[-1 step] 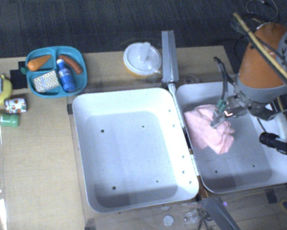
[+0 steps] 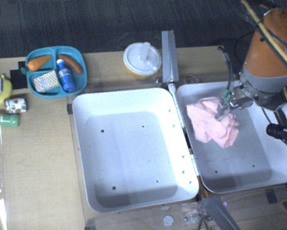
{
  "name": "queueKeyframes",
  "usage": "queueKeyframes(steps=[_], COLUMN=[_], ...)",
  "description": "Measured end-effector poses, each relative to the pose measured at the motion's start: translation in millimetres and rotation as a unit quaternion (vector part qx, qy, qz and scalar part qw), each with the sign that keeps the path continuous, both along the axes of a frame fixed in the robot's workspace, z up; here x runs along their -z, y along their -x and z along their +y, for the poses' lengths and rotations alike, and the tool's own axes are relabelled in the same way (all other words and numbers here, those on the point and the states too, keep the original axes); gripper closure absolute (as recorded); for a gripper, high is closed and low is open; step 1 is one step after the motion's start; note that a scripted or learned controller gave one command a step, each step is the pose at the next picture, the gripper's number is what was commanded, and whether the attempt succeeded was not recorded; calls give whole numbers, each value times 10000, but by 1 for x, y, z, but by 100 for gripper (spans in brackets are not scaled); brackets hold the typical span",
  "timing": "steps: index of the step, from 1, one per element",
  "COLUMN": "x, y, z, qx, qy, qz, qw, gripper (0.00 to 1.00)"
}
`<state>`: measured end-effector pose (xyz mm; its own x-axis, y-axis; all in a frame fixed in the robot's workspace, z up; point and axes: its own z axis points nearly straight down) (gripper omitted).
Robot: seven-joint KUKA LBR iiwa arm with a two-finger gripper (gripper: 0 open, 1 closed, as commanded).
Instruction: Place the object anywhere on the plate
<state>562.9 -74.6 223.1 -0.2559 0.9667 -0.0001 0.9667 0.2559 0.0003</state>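
Reaching into the right bin [image 2: 273, 172], our pincer [image 2: 224, 109] touches the pink cloth [image 2: 211, 123]; we cannot tell its state. Soft fabric may slip free.

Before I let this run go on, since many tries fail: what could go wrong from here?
The gripper sits at the edge of the crumpled pink cloth in the right bin, so a pinch might catch only a fold and slip off. The blue divided plate lies beyond the left bin and already carries food items, so the cloth could drag or drape over them.
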Motion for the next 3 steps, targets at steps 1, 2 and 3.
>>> queueKeyframes(steps=[1, 2, 3], x=[-6, -8, 2], y=[-1, 9, 2], z=[58, 114, 169], qx=[-1996, -3916, -5664], qy=[0, -3, 0], qz=[-2, -3, -16], qw=[9799, 9201, 8242], gripper=[100, 100, 100])
